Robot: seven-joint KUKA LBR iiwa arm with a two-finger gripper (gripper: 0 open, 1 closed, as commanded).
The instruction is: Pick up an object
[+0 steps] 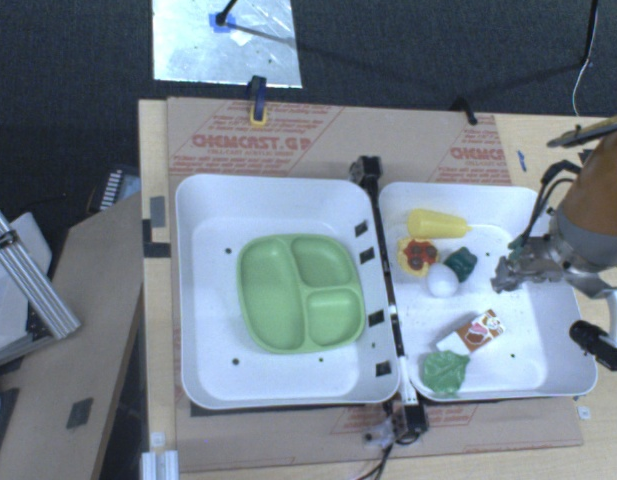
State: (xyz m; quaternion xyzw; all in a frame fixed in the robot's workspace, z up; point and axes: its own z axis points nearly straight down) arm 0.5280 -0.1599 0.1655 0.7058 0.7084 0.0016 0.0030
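Nearest the lens, the bench (pixel 318 128) with its printed cardboard sheet is being listed first, as the largest item. Two white bins are being carried on it side by side: the left bin (pixel 203 298), in which a green divided plate (pixel 298 293) is lying flat, and the right bin (pixel 548 353), in which the loose objects are being kept. Entered next, by size: a yellow banana-shaped piece (pixel 436 224) near the far wall; a green leafy item (pixel 445 371) at the near corner; a small printed carton (pixel 475 331) just beside it; a red and yellow item (pixel 419 256) against the divider; a white ball (pixel 443 282); and a dark green piece (pixel 460 262) touching that ball. The gripper (pixel 506 273) is being held low over the right bin, near the dark green piece and apart from it; nothing is being seen between its fingers, and whether they are apart or together cannot be told. By judgement, the task is being counted as barely begun: every object is lying in the bin, and reaching, closing and lifting are all being left to do.
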